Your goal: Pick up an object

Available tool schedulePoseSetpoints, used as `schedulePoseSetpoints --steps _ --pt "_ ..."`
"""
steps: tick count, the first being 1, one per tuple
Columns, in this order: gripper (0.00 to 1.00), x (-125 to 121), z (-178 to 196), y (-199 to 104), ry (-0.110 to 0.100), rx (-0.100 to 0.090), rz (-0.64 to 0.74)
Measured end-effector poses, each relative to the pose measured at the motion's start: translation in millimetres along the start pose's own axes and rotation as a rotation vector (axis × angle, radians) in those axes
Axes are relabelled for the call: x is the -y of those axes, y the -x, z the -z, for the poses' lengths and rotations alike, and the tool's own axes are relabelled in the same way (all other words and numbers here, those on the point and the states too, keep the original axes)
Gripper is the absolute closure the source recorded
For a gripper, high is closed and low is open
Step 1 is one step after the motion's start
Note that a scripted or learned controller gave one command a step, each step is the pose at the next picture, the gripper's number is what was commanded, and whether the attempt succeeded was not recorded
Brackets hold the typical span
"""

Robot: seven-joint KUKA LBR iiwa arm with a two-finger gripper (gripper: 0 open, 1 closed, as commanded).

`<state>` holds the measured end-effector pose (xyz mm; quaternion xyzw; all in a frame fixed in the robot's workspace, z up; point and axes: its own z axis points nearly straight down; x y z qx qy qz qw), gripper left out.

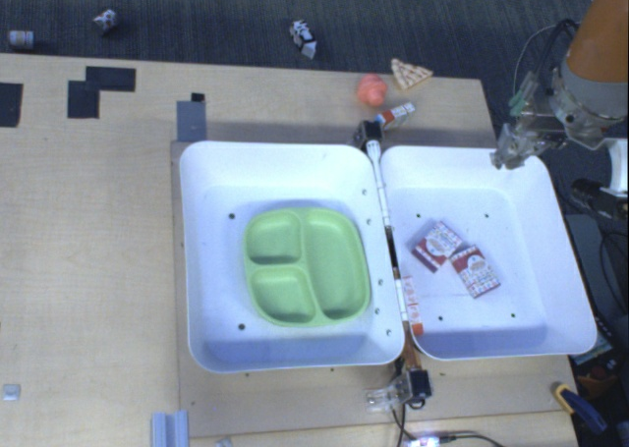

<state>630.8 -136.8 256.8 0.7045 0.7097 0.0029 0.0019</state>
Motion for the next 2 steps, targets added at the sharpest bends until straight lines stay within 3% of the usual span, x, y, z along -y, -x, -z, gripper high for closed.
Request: schedulePoseSetpoints --steps 1,2 --pt "1.00 -1.9 -23.8 -39.2 -0.003 0.001 -0.002" --pt "1.00 -27.0 -91.8 34.3 -0.006 0.003 -0.006"
